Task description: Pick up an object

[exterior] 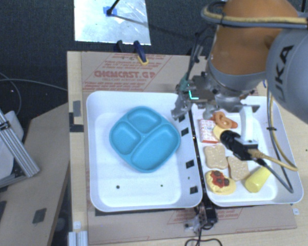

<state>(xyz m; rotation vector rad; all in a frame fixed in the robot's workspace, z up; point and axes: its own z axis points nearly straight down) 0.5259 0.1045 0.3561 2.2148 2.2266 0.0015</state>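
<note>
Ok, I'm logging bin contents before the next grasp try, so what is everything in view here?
bins: two, white, side by side
divided plate: one, blue, middle of left bin
toast slices: two, tan, middle of right bin
toy pizza: one, yellow with red topping, right bin's near end
yellow block: one, yellow, right bin's near right corner
pretzel: one, orange-brown, right bin's far part
packet: one, red and white, right bin beside the dividing walls
white piece: one, white, right bin's far right, kind unclear
cardboard sheet: one, brown with red print, under the bins
clamp: one, blue, cardboard's far edge
arm: one, grey and orange, over the right bin
gripper: one, grey, above the wall between the bins
</note>
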